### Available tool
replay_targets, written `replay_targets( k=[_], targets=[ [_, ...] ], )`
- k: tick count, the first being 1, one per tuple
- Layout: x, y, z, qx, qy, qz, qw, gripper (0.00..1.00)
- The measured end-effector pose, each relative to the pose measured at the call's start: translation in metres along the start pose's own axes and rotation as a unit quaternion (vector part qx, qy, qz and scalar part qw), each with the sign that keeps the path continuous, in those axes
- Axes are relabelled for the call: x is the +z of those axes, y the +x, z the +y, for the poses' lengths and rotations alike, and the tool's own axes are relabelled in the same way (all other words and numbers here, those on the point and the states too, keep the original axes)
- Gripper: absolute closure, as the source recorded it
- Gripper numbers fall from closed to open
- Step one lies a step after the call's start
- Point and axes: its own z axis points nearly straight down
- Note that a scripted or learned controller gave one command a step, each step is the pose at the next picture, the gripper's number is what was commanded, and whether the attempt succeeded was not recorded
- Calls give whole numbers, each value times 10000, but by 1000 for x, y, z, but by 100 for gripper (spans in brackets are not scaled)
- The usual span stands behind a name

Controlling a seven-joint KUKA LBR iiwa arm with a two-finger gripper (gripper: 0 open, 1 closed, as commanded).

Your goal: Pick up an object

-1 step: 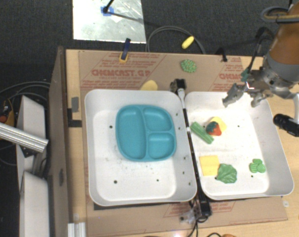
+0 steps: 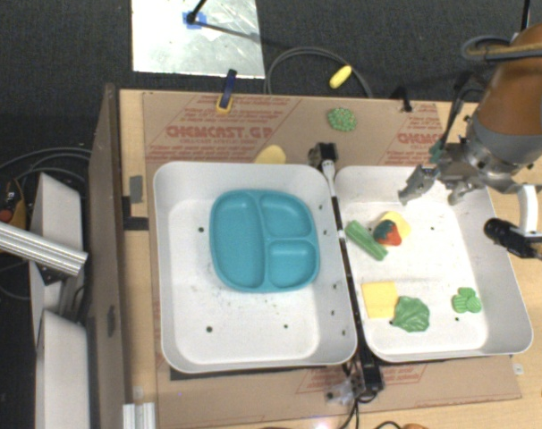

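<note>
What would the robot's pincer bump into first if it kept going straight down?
Probably the bare floor of the right white bin; the pincer hangs above its back part. The red-and-yellow toy lies slightly aside, though depth is unclear.

Two white bins (image 2: 186, 329), one blue divided tray (image 2: 263, 240), and five small toy pieces (image 2: 379, 298) in the right bin.

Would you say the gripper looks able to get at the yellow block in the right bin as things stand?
Probably yes. The yellow block lies flat with its top uncovered, and the gripper hovers over the same bin. A leafy green piece touches its lower right corner, so one side is crowded.
</note>
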Motion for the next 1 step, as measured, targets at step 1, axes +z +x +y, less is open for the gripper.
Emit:
replay_targets(
  k=[1],
  targets=[
    [145,14,11,-20,0,4,10000,0]
  ],
)
